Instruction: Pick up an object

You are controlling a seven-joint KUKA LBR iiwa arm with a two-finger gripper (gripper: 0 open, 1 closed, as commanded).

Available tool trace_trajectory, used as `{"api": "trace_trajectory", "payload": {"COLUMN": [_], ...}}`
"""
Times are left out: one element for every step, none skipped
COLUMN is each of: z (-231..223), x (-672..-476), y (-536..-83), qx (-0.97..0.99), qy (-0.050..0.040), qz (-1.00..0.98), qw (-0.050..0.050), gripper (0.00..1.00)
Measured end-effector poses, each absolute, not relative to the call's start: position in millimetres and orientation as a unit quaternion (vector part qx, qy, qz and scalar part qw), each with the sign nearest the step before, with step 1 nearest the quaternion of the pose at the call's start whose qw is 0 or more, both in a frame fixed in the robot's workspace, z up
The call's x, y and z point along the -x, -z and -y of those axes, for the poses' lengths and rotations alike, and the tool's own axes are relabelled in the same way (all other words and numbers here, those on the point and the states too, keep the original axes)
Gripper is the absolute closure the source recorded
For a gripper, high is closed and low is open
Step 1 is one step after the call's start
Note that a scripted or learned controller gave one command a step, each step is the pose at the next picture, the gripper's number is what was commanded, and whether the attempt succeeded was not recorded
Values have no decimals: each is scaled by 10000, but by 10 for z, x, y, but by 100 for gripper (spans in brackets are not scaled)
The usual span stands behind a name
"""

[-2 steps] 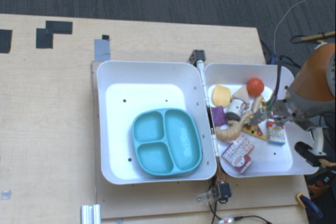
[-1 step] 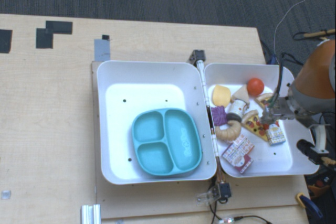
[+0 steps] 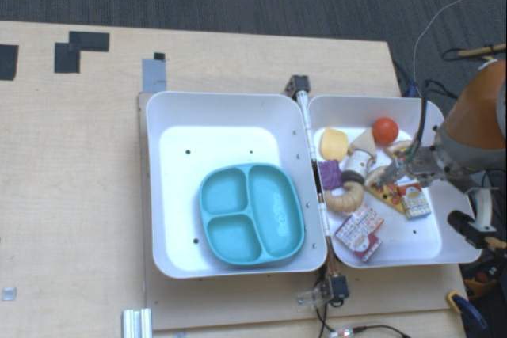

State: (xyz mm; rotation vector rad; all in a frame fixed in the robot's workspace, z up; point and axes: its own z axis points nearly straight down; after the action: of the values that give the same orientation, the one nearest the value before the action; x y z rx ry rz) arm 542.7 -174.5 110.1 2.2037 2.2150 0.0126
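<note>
I saw the gripper [image 3: 394, 168] low in the right white bin [image 3: 428, 241], over a clutter of small toys I could barely separate; I couldn't tell the state of its fingers. A tan curved croissant-like toy [image 3: 346, 200] lay crosswise beside a red-patterned packet [image 3: 359, 231], and the left white bin [image 3: 174, 170] held a turquoise three-section plastic plate [image 3: 252, 214].

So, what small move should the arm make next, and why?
Probably a short descent straight down. The gripper hangs low over the crowded right bin, above small packets beside the croissant, and nothing can be seen between its fingers. The red ball and yellow piece lie farther off.
</note>
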Motion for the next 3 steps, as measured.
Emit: {"api": "trace_trajectory", "payload": {"z": [1739,1739,1371], "x": [-5441,-5440,-5283], "y": [-1210,-1208,-910], "qx": [-7045,-7045,-7063], "qy": [-52,-51,-33], "qz": [-7096,-7097,-7078], "qw": [98,96,124], "gripper": [100,0,0]}}
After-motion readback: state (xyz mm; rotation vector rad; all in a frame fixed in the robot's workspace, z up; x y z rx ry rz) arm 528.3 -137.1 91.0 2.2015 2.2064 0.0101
